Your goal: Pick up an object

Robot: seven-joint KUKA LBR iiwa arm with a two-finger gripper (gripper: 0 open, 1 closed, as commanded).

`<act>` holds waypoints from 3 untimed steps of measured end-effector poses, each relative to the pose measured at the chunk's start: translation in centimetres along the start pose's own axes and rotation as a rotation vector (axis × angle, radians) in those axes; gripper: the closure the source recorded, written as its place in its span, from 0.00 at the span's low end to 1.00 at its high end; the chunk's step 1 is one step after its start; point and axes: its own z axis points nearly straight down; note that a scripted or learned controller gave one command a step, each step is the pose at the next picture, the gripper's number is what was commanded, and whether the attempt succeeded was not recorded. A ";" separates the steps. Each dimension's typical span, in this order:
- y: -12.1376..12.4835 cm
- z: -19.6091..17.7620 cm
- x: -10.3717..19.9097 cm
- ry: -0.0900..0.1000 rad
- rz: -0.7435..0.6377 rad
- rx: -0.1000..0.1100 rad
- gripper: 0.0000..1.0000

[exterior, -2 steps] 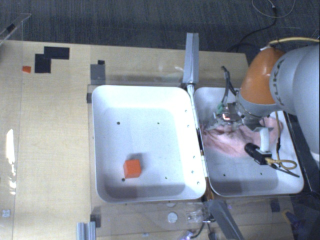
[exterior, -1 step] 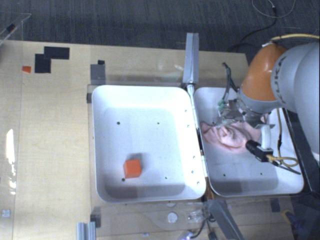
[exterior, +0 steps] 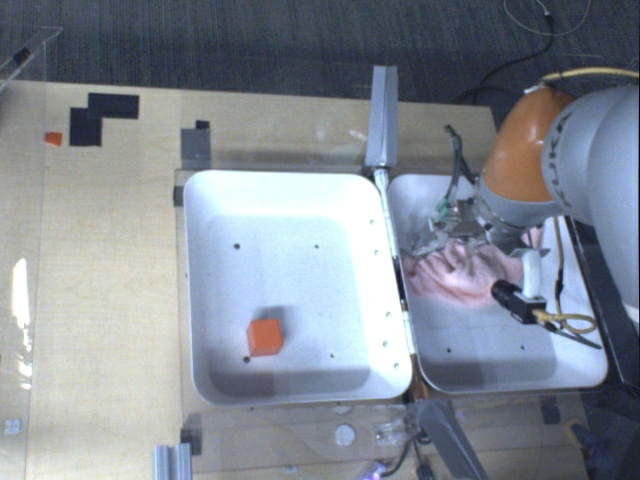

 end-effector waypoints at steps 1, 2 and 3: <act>-0.2 1.4 -1.2 -0.002 -0.042 0.005 0.00; 0.2 0.2 -1.2 -0.003 -0.044 -0.005 1.00; 0.2 0.2 -1.2 -0.003 -0.045 -0.005 0.00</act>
